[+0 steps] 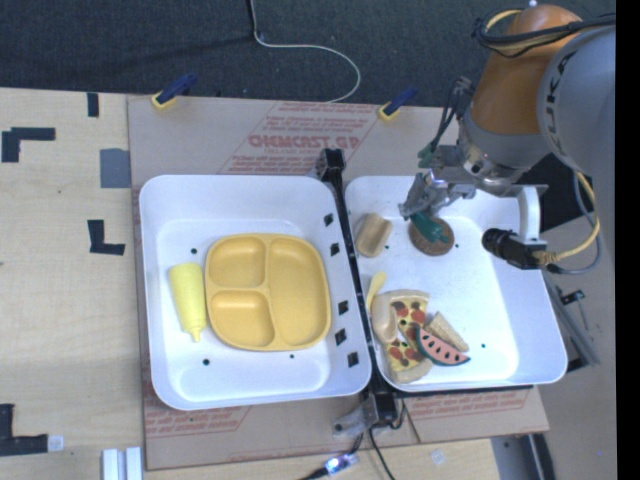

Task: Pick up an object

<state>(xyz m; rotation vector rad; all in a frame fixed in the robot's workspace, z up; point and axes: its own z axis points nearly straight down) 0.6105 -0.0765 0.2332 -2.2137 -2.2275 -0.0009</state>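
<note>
White plastic all round: two shallow bins are set side by side, the left bin and the right bin, touching along a black divider strip.

Left bin count: one yellow divided plate with three compartments, and one yellow squeeze bottle laid just beside its left edge. So two things.

Right bin count: one tan bread-like piece near the top left corner, one thin yellow strip by the divider, one pizza slice and one watermelon wedge lying partly over the pizza, plus one round brown-and-teal object up near the back. Five things.

One gripper is seen hanging right over that round object; the fingers appear to be right at its top, but whether they are spread or pinched on it can't be told from this angle.

Surface: both bins are carried on a brown cardboard sheet with red print, held by two blue-and-yellow clamps at the back corners, on a pale wooden tabletop marked with black tape. Dark carpet is seen behind, with one white cable looped across it.
</note>
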